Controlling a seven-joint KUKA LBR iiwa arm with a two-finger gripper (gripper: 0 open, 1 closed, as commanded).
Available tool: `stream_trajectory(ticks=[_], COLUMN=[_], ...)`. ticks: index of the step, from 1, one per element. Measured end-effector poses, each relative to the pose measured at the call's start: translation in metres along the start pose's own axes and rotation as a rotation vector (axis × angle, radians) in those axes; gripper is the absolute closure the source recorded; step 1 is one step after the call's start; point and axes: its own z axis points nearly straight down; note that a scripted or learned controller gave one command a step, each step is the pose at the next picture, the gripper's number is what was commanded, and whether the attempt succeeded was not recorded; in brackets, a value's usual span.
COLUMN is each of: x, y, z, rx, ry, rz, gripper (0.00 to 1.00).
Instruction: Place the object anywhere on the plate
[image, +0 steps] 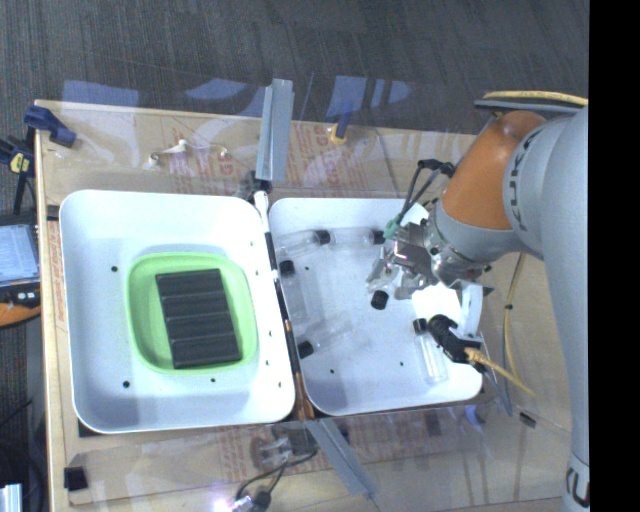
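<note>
A green plate (143, 300) lies in the left white bin (90, 230). On its middle rests a black ridged rectangular object (198, 318), lying flat. My gripper (392, 275) hangs over the right bin (350, 385), near its upper right part, well away from the plate. A small black tip (378, 299) shows just below the gripper. The wrist and its cables hide the gripper's underside.
Several clear tubes with black caps lie in the right bin, one near the top left (308, 240), one by the divider (318, 338) and one at the right (438, 352). The grey arm with its orange band (485, 185) covers the bin's right edge.
</note>
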Motion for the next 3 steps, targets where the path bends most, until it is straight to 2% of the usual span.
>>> stream_trajectory(ticks=[1, 2, 3], x=[0.056, 0.129, 0.129], y=[-0.024, -0.053, -0.053], z=[0.009, -0.014, -0.014], rx=[0.004, 0.002, 0.002], ry=[0.001, 0.0, 0.0], rz=[-0.126, -0.409, -0.409], gripper=[1.0, 1.0, 0.0])
